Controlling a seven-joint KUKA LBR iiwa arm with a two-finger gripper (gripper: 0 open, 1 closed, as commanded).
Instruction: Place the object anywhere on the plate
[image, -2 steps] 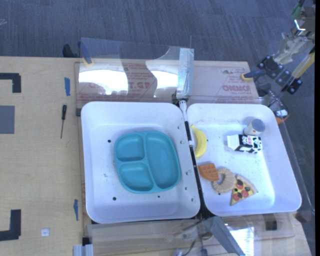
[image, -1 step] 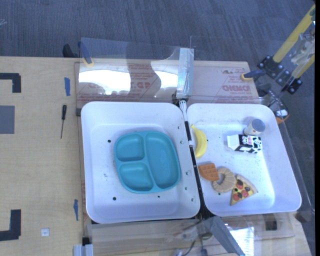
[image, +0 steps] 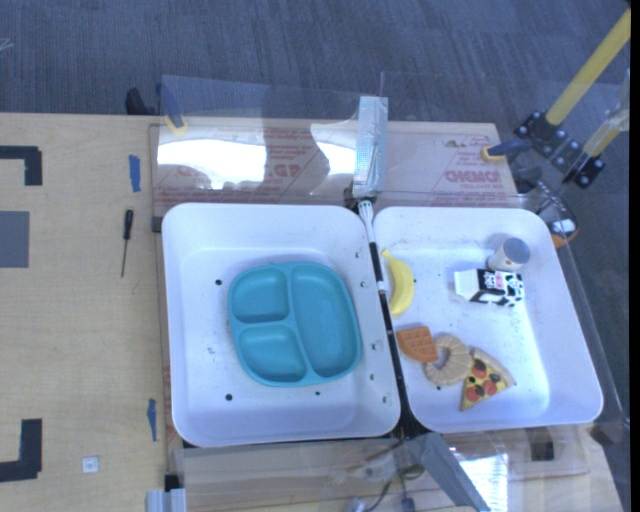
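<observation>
Over on the left, I see the plate (image: 294, 322) bare; banana (image: 400, 283) and other toys wait right, nothing moved yet

1. The plate (image: 295, 323) is teal, with rounded corners and three compartments. It lies flat in the middle of the left bin (image: 190, 250), turned slightly askew.
2. The banana (image: 400, 284) is yellow and curved, and lies at the right bin's (image: 570, 300) left edge.
3. The cookie (image: 417, 343), bagel (image: 447, 360) and pizza slice (image: 483, 379) lie clustered together.
4. The black-and-white cow (image: 492, 286) lies near the bin's back, with a grey cup (image: 512, 250) just behind it.
</observation>
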